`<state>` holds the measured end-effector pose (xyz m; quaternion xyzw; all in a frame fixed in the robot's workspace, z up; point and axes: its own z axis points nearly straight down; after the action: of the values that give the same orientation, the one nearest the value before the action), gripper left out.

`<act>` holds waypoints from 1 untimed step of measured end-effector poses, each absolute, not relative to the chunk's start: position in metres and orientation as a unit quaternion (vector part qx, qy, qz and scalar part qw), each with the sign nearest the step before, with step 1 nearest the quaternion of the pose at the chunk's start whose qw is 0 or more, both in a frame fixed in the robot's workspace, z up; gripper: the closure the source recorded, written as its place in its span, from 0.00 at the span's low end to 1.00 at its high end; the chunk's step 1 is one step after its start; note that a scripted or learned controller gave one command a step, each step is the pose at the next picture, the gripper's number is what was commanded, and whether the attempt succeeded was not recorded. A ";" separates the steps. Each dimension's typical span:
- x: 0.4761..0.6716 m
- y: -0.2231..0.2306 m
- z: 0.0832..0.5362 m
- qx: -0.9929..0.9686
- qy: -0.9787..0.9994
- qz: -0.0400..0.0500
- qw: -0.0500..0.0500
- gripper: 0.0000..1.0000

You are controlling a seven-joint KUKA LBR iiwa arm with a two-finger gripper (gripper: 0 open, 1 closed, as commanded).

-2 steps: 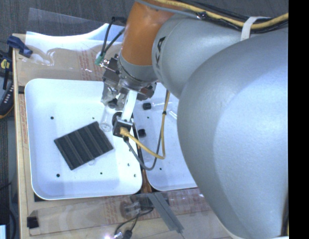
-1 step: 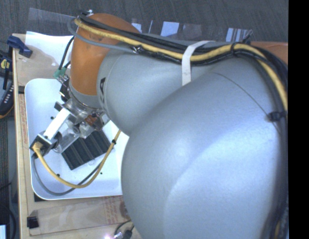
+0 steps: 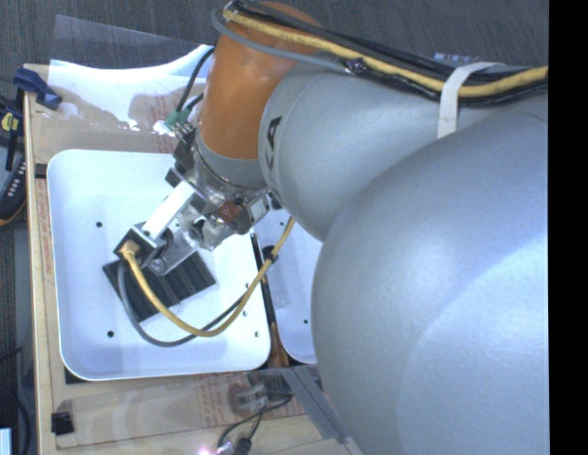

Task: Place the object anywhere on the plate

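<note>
Grey arm casing (image 3: 408,254), nearest the lens, bulks across the right and lower right of the camera view, smooth and unmarked. A yellow-and-black cable bundle (image 3: 389,64) runs along its upper edge, cinched by a pale strap (image 3: 452,98). No brand, label or legible writing on arm, bins or counter; faint reddish print on the wooden counter (image 3: 133,410) below the bin is too blurred to read.

Arm pose: reaches in from the right and bends down to the left. Orange band (image 3: 239,93) sits above the wrist; below it the wrist angles down-left into the left white bin (image 3: 71,254). A yellow cable (image 3: 194,322) loops from the gripper body across the bin floor and back up toward the wrist, with a darker cable beside it.

Gripper (image 3: 156,263) hangs low over the middle of the left bin, black ribbed fingers (image 3: 185,275) close to the white floor. Cannot tell whether they are parted or closed, or whether anything sits between them.

Right bin (image 3: 292,335): a sliver of its white floor visible beside the divider, the rest hidden by the arm. Object and plate: cannot make out either.

Blue clamp (image 3: 33,88) at the counter's upper left corner.
</note>
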<state>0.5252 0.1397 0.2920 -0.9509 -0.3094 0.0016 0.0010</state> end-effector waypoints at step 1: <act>0.493 0.091 0.189 -0.951 -0.309 0.004 0.001 1.00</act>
<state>0.4932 0.0914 0.1893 -0.9512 -0.3086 0.0043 0.0009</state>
